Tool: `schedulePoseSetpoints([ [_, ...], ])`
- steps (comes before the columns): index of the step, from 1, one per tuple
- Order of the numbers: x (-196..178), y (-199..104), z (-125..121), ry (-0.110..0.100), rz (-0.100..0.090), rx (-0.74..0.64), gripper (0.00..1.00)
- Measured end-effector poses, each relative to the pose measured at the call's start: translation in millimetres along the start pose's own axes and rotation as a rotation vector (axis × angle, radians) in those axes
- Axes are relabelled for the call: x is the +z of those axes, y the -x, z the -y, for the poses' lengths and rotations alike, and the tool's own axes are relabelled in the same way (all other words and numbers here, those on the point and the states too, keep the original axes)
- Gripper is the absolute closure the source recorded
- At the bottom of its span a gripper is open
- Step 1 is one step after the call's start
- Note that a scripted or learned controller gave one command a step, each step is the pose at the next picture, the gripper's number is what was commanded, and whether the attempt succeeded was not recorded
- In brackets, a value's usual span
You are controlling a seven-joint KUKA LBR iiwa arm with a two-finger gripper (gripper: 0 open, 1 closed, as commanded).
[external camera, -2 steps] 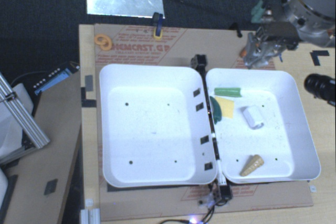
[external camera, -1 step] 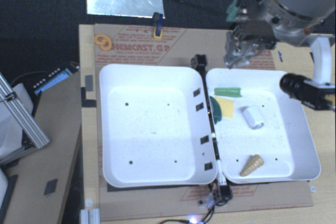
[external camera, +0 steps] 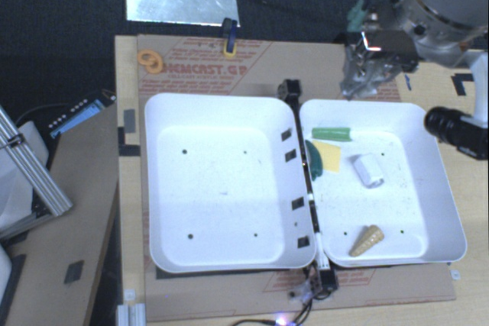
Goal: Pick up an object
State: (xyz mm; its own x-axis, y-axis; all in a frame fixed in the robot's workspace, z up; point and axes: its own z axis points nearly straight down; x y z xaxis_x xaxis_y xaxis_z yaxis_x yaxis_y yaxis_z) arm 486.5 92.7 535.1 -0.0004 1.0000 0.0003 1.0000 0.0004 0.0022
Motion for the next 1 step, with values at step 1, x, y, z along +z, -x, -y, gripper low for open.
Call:
schedulePoseSetpoints([
  [1,-0.3,83.4,-0.4,0.001,0.002,0.008,1.00],
])
